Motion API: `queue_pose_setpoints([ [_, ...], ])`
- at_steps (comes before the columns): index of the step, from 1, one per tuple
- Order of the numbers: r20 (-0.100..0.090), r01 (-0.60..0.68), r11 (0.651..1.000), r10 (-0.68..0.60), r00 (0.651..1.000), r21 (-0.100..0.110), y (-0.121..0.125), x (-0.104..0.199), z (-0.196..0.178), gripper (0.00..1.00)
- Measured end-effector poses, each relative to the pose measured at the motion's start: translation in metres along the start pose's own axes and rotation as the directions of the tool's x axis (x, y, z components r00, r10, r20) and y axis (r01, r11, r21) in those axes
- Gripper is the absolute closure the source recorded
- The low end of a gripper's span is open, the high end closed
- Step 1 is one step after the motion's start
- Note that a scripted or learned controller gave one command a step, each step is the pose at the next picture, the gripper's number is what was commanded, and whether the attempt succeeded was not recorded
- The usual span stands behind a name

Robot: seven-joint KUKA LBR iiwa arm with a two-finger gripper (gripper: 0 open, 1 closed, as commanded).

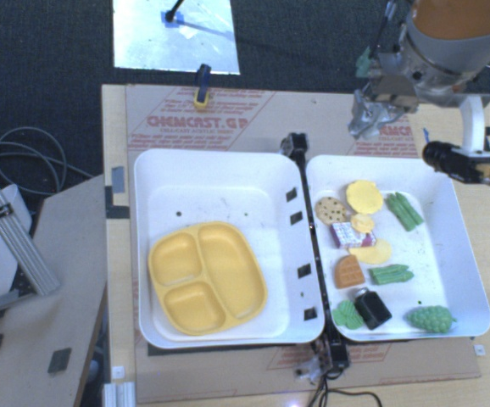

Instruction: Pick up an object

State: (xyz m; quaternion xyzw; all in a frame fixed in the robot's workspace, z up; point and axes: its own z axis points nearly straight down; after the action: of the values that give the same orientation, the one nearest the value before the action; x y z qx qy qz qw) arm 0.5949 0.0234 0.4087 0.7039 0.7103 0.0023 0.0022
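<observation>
The gripper (370, 124) hung above the right bin's (464, 227) far rim; its opening and any load could not be determined.

The robot's grey, rounded arm (448, 36) carries 1 broad orange band (465, 2) near its wrist. Below that sits a pale grey collar, then a silvery metal two-finger gripper (372, 119) with dull, shiny surfaces. A thin dark cable runs down beside the wrist housing.
</observation>
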Motion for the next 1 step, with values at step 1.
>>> queue_pose_setpoints([
  [1,0.006,-0.016,1.000,0.016,1.000,-0.013,-0.0032,-0.0971,-0.1358,1.00],
])
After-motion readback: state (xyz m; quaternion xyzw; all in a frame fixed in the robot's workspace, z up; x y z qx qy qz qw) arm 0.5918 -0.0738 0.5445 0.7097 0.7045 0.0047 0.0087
